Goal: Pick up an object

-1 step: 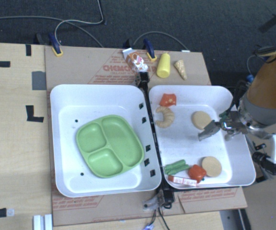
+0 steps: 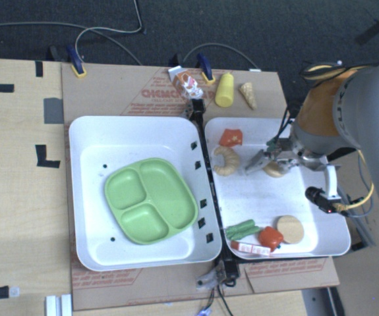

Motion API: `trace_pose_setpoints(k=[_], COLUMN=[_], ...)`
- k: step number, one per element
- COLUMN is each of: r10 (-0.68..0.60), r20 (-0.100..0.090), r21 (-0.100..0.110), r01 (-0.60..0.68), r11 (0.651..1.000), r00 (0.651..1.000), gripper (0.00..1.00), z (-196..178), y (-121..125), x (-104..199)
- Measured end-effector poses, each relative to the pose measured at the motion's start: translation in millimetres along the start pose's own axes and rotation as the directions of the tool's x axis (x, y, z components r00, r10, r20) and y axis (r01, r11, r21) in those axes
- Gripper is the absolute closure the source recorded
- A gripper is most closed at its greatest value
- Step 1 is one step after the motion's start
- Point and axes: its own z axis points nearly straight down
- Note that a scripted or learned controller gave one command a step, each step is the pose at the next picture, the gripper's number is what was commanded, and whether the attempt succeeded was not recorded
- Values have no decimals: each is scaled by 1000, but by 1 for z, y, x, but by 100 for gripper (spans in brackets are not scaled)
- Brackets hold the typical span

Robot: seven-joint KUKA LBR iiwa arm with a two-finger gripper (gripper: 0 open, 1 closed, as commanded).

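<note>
Over the right-hand shallow white bin (image 2: 321,245), your arm has its gripper (image 2: 258,163) low near a tan curled pastry-shaped toy (image 2: 227,161) and a small beige lump (image 2: 276,169), probably lining up a pick. Whether it's open or clamped I cannot tell. A green three-compartment plastic tray (image 2: 151,199) sits alone in the left-hand white bin (image 2: 84,176), well apart.

A green three-compartment plate (image 2: 151,199) lies flat in the left bin (image 2: 77,176). On the cardboard sheet (image 2: 110,91) at the bins' 12 o'clock edge lie a printed packet (image 2: 184,81), a yellow bottle (image 2: 224,89) and a pale cone (image 2: 248,95), with two blue clamps (image 2: 77,63) gripping that edge. Thin cables (image 2: 110,28) cross the dark floor beyond.
</note>
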Motion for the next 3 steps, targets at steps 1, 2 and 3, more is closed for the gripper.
trace_pose_setpoints(k=[1, 2, 3], r10=[0, -1, -2], r20=[-1, -1, 2], r21=[5, 3, -3], r01=[0, 1, 2], r11=[1000, 1000, 1000], r00=[1000, 1000, 1000], gripper=[0, 0, 0], z=[1, 1, 0], y=[41, 68, 56], x=[-11, -37, -41])
